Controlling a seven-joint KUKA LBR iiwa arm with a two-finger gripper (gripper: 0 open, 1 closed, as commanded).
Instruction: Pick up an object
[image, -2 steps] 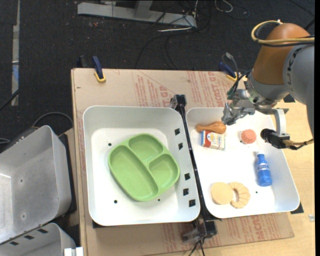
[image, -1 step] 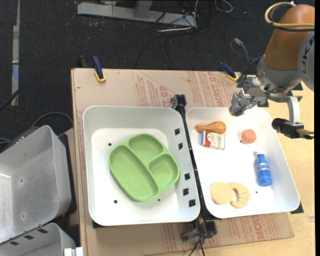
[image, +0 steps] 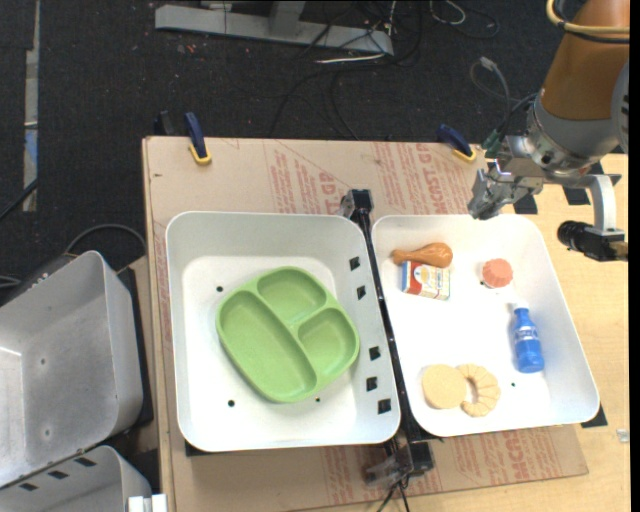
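A: Where was the claw (image: 488, 200) at this frame?

B: Above the far rim of the right bin (image: 560, 300), near its back corner. The arm (image: 585, 90) entered from the right, orange band uppermost, grey wrist below it. Nothing sat between the claw's tips. Whether the tips were apart or together, I could not tell at this angle.

A: Contents of the right bin?

B: Five items, all lying on the bin floor. A toy chicken drumstick (image: 424, 255) at the back, touching a small white carton (image: 427, 281) just in front of it. A round pinkish-red piece (image: 497, 272) to their right, apart from both. A blue bottle (image: 526, 340) lay on its side near the right wall. At the front, a pale round cookie (image: 439, 386) touched a ridged tan pastry (image: 479, 389).

A: Nearest candidate to the claw?

B: The pinkish-red piece and the drumstick were both near, neither touched.

A: Left bin?

B: The left bin (image: 200, 250) held a green divided plate (image: 288, 333) with three compartments, lying flat in the middle.

A: Surroundings?

B: Both bins sat on a cardboard sheet (image: 270, 170) on the worktop, clipped at the back with a yellow-and-blue clamp (image: 197, 140).
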